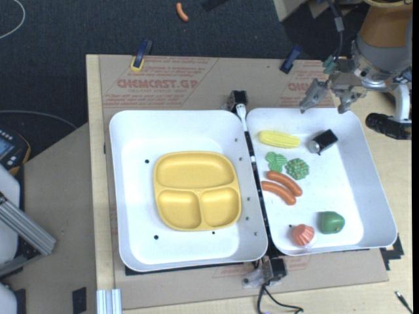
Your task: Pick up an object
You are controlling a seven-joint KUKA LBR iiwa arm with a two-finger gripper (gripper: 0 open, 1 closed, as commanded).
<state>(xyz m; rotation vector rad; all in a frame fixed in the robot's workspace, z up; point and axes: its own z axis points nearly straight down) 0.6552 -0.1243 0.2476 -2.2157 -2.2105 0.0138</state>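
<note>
My gripper hangs open above the far edge of the right bin, its two fingers spread with nothing between them. Below it in that bin lie a yellow corn cob, a small black block, two green vegetable pieces, orange-red sausages, a green pepper and a reddish-orange piece. The black block is the nearest object to the gripper, a little toward the front of it.
The left bin holds a yellow divided plate. Clamps sit on the board's far edge. A small orange item lies on the dark floor beyond. The arm's orange band rises at top right.
</note>
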